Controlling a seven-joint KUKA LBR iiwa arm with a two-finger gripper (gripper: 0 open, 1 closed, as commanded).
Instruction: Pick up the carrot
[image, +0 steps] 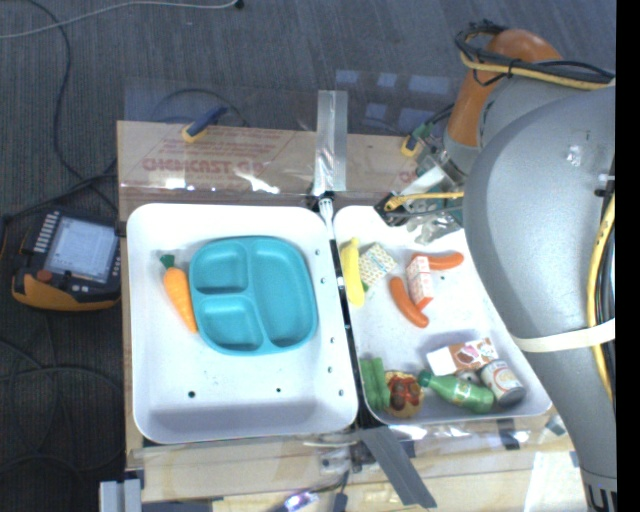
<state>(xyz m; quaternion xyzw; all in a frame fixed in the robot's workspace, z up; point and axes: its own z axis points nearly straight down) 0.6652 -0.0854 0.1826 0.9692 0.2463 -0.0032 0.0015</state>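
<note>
The carrot (180, 297), orange with a green top, lies in the left bin (160, 385) along the left side of a teal divided tray (253, 293). It points from upper left to lower right and nothing touches it. My gripper (428, 205) hangs over the far edge of the right bin (452, 330), well to the right of the carrot, below the orange wrist band (478, 95). Nothing shows in its grasp.
The right bin holds a yellow banana (351, 271), two red sausages (409, 301), a small carton (420, 279), a green bottle (457, 391), a can (500, 379) and other toy food. The big grey arm (555, 210) covers that bin's right side. A handheld pendant (68, 262) lies left of the bench.
</note>
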